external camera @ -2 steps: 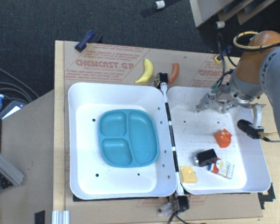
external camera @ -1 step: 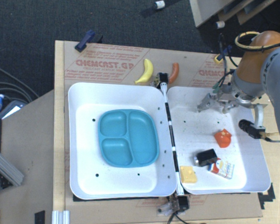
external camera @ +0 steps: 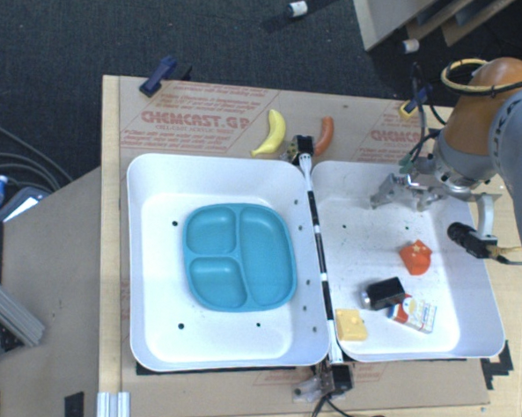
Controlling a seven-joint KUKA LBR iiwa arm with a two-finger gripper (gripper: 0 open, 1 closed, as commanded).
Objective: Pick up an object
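Showing: one arm poised over the right of two white bins, nothing lifted yet.
Candidate objects: an orange-red piece (external camera: 416, 258) lies mid-bin; a black block (external camera: 384, 293) lies nearer the front, just beside a small printed packet (external camera: 418, 316); a yellow wedge (external camera: 352, 324) sits at the front-left corner. All rest loose on the floor of the right bin (external camera: 365, 232), spaced so that each can probably be approached alone, though the block and packet crowd one another.
Gripper: the gripper (external camera: 409, 191) hangs over the far part of the right bin, well apart from every object; its jaws look splayed wide, with nothing between them.
Arm: the grey arm with the orange band (external camera: 479, 106) enters from the right and bends down toward the bin's back wall.
Judgement: the pick has not begun; the orange-red piece is the nearest target and stands clear of its neighbours.
Left bin: the left bin (external camera: 149, 240) holds a blue divided tray (external camera: 239, 256), lying flat at its centre.
Table: behind the bins, on the table (external camera: 196, 120), a yellow banana (external camera: 271, 134) and an orange sausage-shaped toy (external camera: 324, 135) lie outside both bins.
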